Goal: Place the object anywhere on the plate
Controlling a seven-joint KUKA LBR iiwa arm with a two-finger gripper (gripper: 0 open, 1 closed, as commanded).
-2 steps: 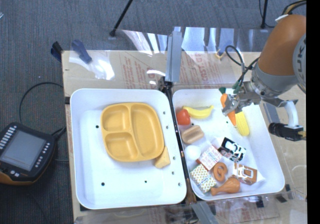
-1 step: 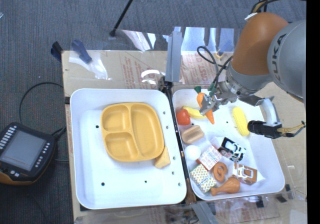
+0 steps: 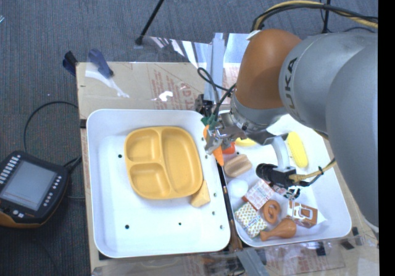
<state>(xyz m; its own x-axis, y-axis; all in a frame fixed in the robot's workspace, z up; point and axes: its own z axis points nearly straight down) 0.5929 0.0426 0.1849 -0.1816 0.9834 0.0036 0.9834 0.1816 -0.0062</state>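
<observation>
1. Camera view takes in, at the far left on the carpet, a grey handheld screen unit (image 3: pixel 28 187) with a dark cable, well apart from the counter (image 3: pixel 142 83).
2. On the counter's left stands the left bin (image 3: pixel 105 207), shallow and white.
3. A yellow plate (image 3: pixel 179 157) with three compartments lies in that bin, toward its far right part. All three compartments are bare.
4. A tan wedge (image 3: pixel 201 197) lies on the bin floor, touching the plate's near right corner, outside its rim.
5. The tool (image 3: pixel 214 140) hangs over the shared wall between the two bins, just right of the plate's right edge. Whether it is apart or together cannot be told from this angle.
6. An orange piece (image 3: pixel 220 157) sits right under the tool at that wall. Whether the tool grips it cannot be told. It is beside the plate, not on it.
7. The right bin (image 3: pixel 330 197) holds a brown bun (image 3: pixel 238 165) near the orange piece and a white ball (image 3: pixel 237 189) just nearer than the bun.
8. Further right and nearer lie a red and white packet (image 3: pixel 259 193), a checkered piece (image 3: pixel 250 219), a pretzel (image 3: pixel 270 211), a drumstick (image 3: pixel 278 230) and a small carton (image 3: pixel 303 213), close together.
9. A yellow banana shape (image 3: pixel 298 149) lies toward the far right of that bin.
10. The grey arm (image 3: pixel 333 83) fills the far right, with its orange band above the tool.
</observation>
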